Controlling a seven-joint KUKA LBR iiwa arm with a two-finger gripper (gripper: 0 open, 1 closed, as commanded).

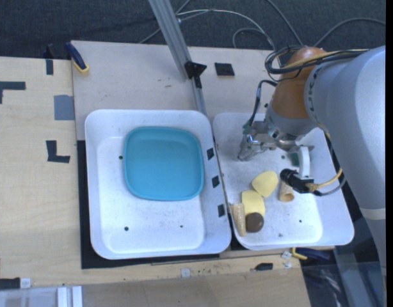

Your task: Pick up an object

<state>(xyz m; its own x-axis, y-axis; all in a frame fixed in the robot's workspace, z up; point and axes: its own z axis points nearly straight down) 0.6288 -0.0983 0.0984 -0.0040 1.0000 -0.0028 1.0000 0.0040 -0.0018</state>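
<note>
- At the near edge of the right bin (324, 232), a small dark brown object (253, 222) lies touching a pale yellow block (252, 201), with a ribbed yellowish piece (237, 217) just beside them against the bin's left wall. They sit bunched together, so as targets they look awkward to separate.
- A little farther in, a rounded yellow piece (265, 183) sits alone near the bin's middle, with a small tan item (285, 194) just beside it to the right. I judge the rounded piece the easiest thing to pick, since bare floor shows around most of it.
- Beyond these, the gripper (249, 151) hangs low over the far left part of the right bin, apart from every object. Nothing shows between its tips; whether they are spread or pressed together I cannot tell.
- Above it the grey arm (356, 120) with its orange band (292, 94) reaches in from the right, cables looping around the wrist.
- In the left bin (104, 229), a turquoise plate (163, 163) lies flat, well apart from the gripper.
- No pick is made yet.
</note>
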